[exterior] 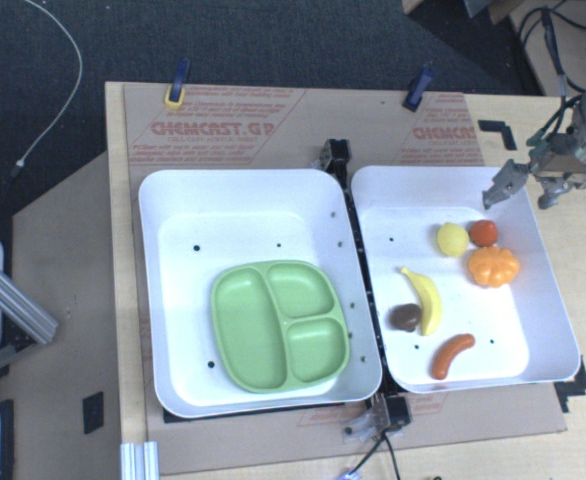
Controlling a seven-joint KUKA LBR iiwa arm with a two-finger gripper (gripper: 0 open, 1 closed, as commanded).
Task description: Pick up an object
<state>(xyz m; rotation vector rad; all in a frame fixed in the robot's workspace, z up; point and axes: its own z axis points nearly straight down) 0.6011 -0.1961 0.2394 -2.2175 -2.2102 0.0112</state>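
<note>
The right bin (403, 208) holds a yellow lemon (453, 239), a small red tomato (484, 232), an orange pumpkin-like fruit (493, 266), a yellow banana (426, 299), a dark brown round piece (405, 317) touching the banana, and a reddish sausage (452, 355). My gripper (526, 185) hangs at the bin's far right corner, above and to the right of the tomato. Its two fingers are spread apart, with nothing between them.
The left bin (173, 218) holds a green divided plate (279, 323). Two clamps, a yellow one (177, 86) and a blue one (418, 88), sit on the bench's far edge. A black latch (335, 155) joins the bins at the back.
</note>
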